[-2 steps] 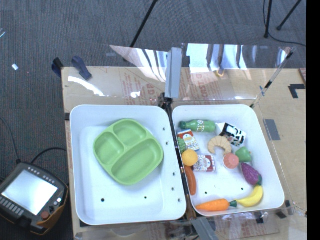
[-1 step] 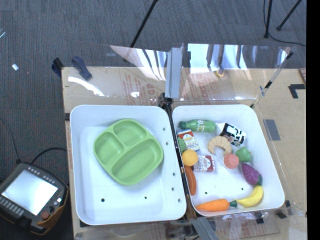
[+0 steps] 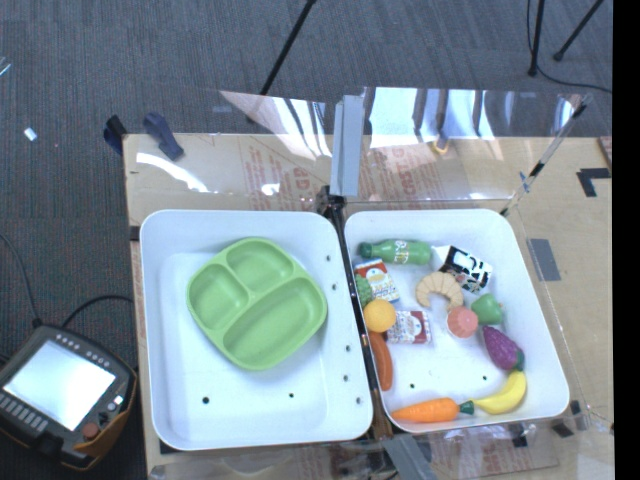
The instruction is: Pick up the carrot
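Dark carpet surrounds our bench (image 3: 230, 173). We see the carrot (image 3: 432, 410) lying at the right bin's (image 3: 530, 268) front edge, touching a banana (image 3: 505, 395); the left bin (image 3: 160, 268) holds a green plate (image 3: 257, 302). Pincer state: we cannot tell.

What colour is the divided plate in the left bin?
Light green; the three-compartment plastic plate shows plainly in the camera view.

The robot's control pendant (image 3: 62, 396) is dark grey, orange-edged, with a pale screen and a black cable (image 3: 75, 313).
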Tool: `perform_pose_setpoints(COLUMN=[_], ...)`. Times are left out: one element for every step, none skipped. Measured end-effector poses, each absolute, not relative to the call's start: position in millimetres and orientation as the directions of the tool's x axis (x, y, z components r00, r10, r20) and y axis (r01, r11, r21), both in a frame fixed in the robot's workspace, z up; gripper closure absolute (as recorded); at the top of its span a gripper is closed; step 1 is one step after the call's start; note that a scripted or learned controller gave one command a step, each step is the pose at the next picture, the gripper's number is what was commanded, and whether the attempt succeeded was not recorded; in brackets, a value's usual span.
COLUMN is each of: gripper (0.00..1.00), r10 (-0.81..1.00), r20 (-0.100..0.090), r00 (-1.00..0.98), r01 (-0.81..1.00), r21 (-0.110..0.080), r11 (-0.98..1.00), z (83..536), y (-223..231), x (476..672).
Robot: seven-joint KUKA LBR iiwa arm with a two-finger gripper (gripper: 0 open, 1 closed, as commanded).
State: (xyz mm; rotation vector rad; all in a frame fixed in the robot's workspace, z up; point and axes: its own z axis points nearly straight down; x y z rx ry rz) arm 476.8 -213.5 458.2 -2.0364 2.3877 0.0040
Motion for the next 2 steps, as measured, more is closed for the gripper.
perform_pose_setpoints(gripper=[1.00, 1.00], r10=[-0.962, -0.975], r20=[-0.004, -0.019], r00=[0.273, 0.223], r01=[-0.962, -0.975], r21=[-0.003, 0.014], r11=[-0.273, -0.223], z=[485.5, 322.5], y=[-213.0, -206.1], x=[498.8, 490.0])
